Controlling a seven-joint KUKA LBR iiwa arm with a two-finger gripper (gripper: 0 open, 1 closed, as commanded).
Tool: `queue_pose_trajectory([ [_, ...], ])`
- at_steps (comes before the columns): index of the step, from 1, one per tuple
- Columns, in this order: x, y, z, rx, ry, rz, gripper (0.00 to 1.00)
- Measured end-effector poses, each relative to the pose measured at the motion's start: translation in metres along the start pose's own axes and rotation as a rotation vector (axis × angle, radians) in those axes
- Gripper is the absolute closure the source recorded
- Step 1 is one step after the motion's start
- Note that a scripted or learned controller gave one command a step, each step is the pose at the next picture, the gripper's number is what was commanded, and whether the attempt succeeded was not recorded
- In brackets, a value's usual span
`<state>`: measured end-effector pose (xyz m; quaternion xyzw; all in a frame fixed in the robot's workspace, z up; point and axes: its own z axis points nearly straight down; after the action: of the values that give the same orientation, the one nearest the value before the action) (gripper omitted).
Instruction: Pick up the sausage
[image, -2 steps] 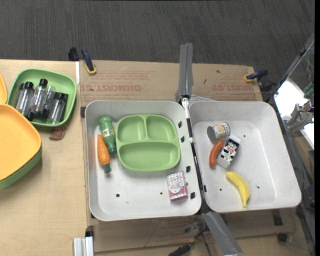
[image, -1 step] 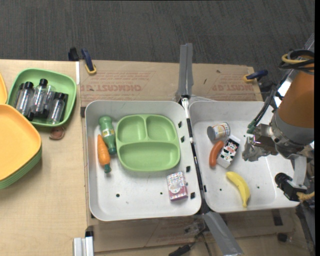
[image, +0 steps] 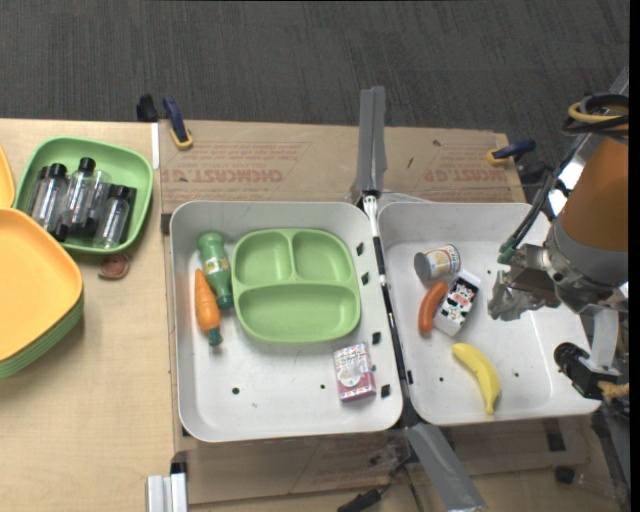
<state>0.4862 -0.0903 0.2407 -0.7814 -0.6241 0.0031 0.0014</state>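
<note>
Camera view: sausage (image: 432, 305) touches carton (image: 458, 303), tool (image: 508, 300) beside.

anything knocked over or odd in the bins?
Yes: in the right white bin, the small grey can lies tipped on its side, and the black-and-white carton lies flat, askew against the red-orange sausage. The pincer sits beside them. No spill or damage visible.

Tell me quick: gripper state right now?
Gripper: cannot be told; it hangs over the right bin, apart from the sausage, with nothing seen in its grasp.
</note>
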Motion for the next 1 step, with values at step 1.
queue_pose_trajectory([
  [1, -0.001, 0.0003, -0.0078, 0.003, -0.002, 0.002, 1.0],
])
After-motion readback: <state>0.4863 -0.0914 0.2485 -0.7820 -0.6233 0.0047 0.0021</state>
